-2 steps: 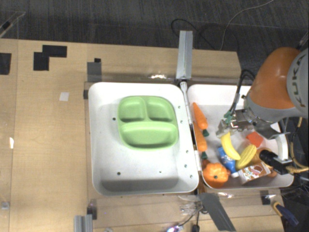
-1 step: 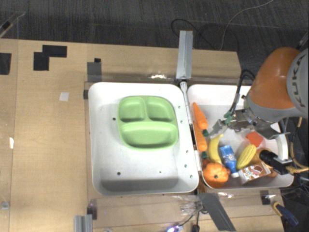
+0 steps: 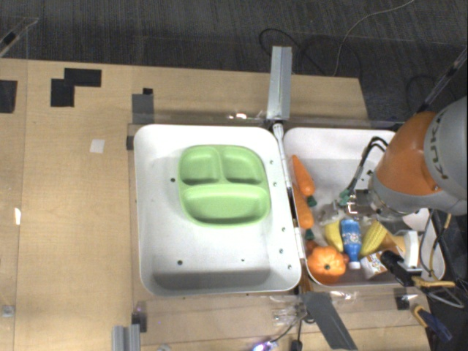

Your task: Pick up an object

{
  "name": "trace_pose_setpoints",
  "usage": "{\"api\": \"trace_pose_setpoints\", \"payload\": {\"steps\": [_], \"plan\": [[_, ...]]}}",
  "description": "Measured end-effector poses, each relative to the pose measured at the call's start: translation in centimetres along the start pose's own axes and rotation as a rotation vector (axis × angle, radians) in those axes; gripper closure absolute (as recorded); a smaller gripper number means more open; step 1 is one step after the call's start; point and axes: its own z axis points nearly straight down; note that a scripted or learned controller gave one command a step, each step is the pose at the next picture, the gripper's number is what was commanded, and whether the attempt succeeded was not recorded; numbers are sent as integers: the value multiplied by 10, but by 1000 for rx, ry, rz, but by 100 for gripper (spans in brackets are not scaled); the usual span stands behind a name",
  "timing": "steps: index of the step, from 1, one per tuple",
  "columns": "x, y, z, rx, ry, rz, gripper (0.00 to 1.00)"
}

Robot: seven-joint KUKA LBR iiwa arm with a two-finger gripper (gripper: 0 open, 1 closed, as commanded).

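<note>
gripper (image 3: 352, 209) hangs just above the blue bottle (image 3: 351, 238) in the right bin (image 3: 322, 146); can't tell its state. bottle's wedged between banana (image 3: 333, 235) and corn (image 3: 374, 237), so i'd descend straight, centred.

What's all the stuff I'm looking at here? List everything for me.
Bins: two, white, side by side on the bench.
Divided plate: one, green, three sections, middle of the left bin.
Carrots: two, orange, along the left wall of the right bin, end to end.
Orange fruit: one, orange, front left corner of the right bin.
Banana: one, yellow, behind the fruit.
Bottle: one, blue with white cap, right of the banana.
Corn cob: one, yellow, right of the bottle.
Bench: one, light wood.
Robot arm: one, grey with an orange band, over the right bin; its pincer is just above the bottle.
</note>
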Motion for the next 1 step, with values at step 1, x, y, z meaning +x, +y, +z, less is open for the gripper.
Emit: {"api": "trace_pose_setpoints", "payload": {"steps": [1], "plan": [[2, 3, -12, -7, 1, -4, 100]]}}
